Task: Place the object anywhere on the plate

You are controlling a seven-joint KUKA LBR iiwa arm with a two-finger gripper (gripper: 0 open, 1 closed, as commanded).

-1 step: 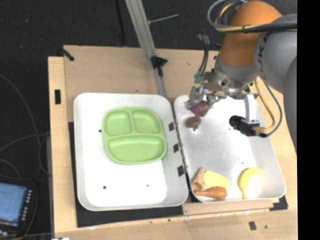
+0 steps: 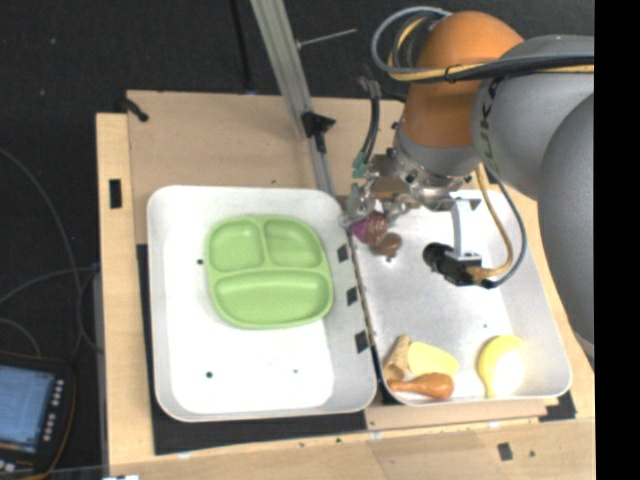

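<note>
The object [image 2: 377,231], a small dark purplish item, sits at the upper left of the right bin [image 2: 520,368], close to the wall shared with the left bin, directly beneath the gripper [image 2: 372,213]; whether the claw has hold of it or how far it is open cannot be told. The green three-compartment plate [image 2: 268,272] lies in the left bin [image 2: 180,368], apart from the object. Yellow and orange toy foods [image 2: 424,370] and a yellow piece [image 2: 502,362] rest along the right bin's near edge.
</note>
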